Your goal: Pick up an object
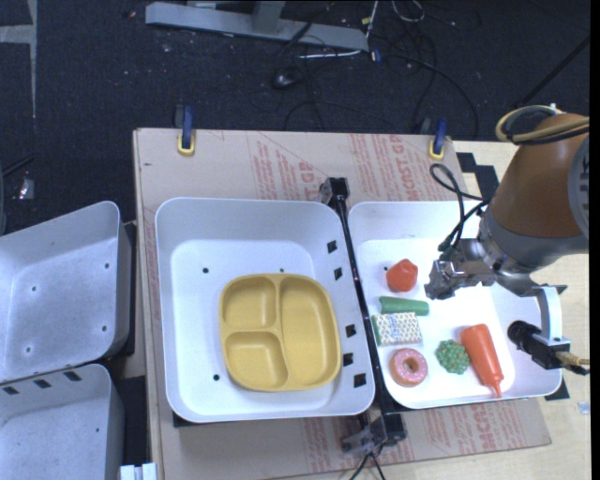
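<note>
white right bin (pixel 539 380) keeps the toys close together: tomato (pixel 402 275), carrot (pixel 484 356), donut (pixel 409 367). gripper (pixel 448 278) hangs beside the tomato, probably choosing; i cannot tell its spread

The floor (pixel 84 75) is dark, almost black, with little light specks on it. Black cables (pixel 412 56) curl across it near the top, and a long grey metal bar (pixel 253 26) lies there too. A flat brown board (pixel 253 159) sits on top, with red writing printed on it. Two clamps (pixel 187 129) with yellow tips grip its far edge. At the left side lie two white trays (pixel 56 281), tilted a bit.
</note>
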Action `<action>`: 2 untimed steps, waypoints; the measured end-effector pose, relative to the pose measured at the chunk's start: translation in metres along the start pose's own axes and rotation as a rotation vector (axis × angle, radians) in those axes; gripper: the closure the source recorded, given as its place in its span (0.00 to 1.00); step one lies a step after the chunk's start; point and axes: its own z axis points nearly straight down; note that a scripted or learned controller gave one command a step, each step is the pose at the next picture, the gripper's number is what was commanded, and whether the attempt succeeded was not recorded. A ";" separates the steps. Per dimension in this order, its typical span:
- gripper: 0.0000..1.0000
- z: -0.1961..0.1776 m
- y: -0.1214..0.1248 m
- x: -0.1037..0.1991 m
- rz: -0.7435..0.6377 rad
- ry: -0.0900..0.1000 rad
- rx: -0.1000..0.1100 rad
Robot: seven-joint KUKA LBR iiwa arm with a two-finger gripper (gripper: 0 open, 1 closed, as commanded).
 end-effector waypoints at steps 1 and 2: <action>1.00 -0.033 0.002 0.000 -0.001 0.000 0.001; 1.00 -0.032 0.034 0.049 -0.006 0.002 0.004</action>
